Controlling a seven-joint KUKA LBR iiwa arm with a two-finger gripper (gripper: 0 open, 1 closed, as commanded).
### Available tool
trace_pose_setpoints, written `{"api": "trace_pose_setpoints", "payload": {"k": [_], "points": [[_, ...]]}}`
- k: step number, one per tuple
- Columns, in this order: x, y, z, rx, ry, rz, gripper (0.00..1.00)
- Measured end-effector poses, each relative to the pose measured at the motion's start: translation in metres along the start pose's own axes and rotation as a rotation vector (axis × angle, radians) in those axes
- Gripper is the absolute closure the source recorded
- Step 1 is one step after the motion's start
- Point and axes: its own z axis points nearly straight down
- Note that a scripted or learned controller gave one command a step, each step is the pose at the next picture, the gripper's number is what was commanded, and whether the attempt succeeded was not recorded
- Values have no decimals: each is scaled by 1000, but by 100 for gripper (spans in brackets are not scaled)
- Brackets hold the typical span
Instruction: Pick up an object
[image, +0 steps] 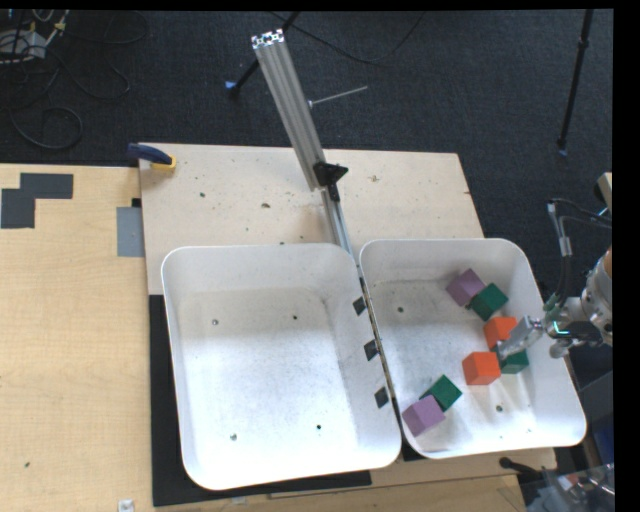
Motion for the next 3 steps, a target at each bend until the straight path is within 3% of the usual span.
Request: {"api": "trace_pose_setpoints", "payload": {"k": [1, 2, 3], "points": [[-1, 1, -2, -4, -1, 2, 0], [0, 10, 49, 1, 0, 1, 0], [3, 17, 102, -13, -11, 8, 0]]}}
